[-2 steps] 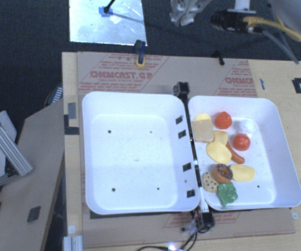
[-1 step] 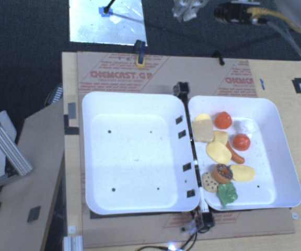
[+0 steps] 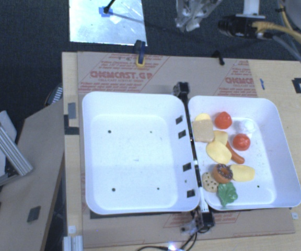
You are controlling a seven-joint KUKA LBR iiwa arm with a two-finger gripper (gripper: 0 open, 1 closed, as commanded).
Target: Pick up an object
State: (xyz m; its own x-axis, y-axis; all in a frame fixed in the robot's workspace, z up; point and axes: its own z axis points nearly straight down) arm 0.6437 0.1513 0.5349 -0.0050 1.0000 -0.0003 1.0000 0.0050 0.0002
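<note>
Well below the gripper [image 3: 191, 15], raised past the bench's far edge, fingers parted and empty: toys clustered in right bin [image 3: 284, 135]; step approach; next, descend onto tomato [image 3: 223, 120].

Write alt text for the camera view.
Two white bins sit side by side: the right bin holds toy food, including two tomatoes, a doughnut and a green piece. The gripper hangs beyond the bins.
</note>
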